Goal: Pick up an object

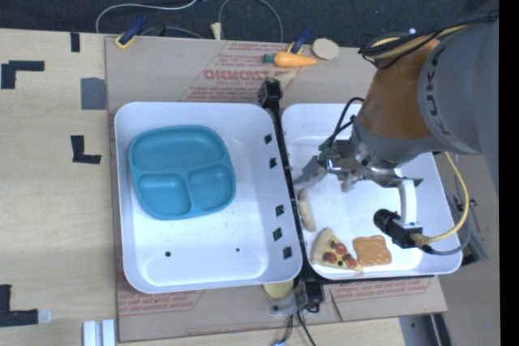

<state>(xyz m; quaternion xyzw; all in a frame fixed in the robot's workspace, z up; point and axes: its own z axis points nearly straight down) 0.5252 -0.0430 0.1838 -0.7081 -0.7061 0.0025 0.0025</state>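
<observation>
Camera view: my claw [318,171] hangs mid-frame over the right bin [442,263]; whether it's apart or together I cannot tell. Nearest pick is the pale banana-like piece [306,213] just below, by the divider. Probably light, stiff, slick plastic; grab across its narrow middle.

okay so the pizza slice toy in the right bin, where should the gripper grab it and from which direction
Judging from the camera view, come straight down on the pizza slice and close across its narrow upper end. It lies flat on the floor of the right bin, so only a top approach fits. Its wide end sits close beside the toast piece, leaving the fingers little room there.
</observation>
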